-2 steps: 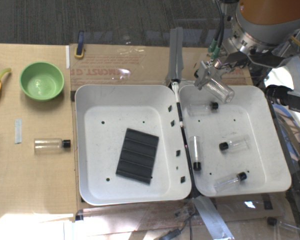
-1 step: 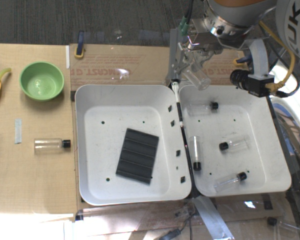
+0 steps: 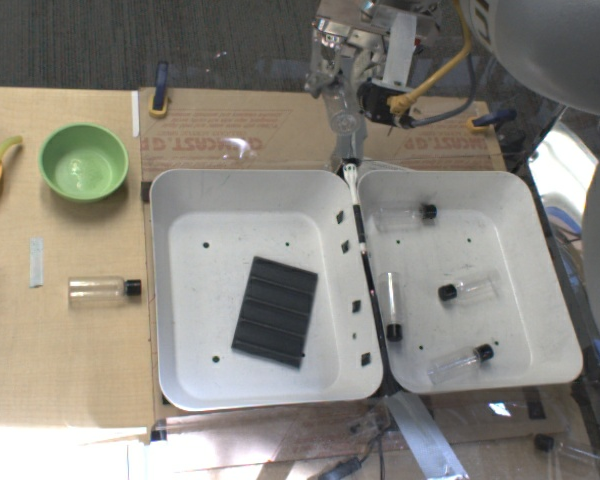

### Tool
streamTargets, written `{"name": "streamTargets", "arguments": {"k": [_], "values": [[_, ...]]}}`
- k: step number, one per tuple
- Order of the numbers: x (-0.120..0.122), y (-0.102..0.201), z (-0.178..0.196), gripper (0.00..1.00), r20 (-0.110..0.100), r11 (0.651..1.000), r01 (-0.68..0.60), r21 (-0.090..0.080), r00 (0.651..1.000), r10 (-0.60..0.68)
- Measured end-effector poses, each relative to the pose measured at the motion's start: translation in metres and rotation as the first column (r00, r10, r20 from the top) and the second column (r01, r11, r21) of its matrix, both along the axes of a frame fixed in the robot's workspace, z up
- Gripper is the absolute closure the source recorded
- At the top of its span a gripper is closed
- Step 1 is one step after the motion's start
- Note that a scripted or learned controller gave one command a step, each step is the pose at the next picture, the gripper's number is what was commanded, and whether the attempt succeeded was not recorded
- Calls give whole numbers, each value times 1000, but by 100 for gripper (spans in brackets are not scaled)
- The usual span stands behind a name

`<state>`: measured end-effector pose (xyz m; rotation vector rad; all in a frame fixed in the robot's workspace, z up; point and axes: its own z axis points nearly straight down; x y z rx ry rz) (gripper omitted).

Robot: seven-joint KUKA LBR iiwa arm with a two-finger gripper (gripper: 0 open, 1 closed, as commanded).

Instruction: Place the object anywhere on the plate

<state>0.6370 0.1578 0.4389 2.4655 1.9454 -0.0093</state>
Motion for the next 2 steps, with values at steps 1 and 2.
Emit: {"name": "streamTargets", "arguments": {"k": [1,2], "values": [[23,23,0,100,0,978,-208,1,978,208],[23,22,7,100,-4,978,-209,-1,978,209]]}}
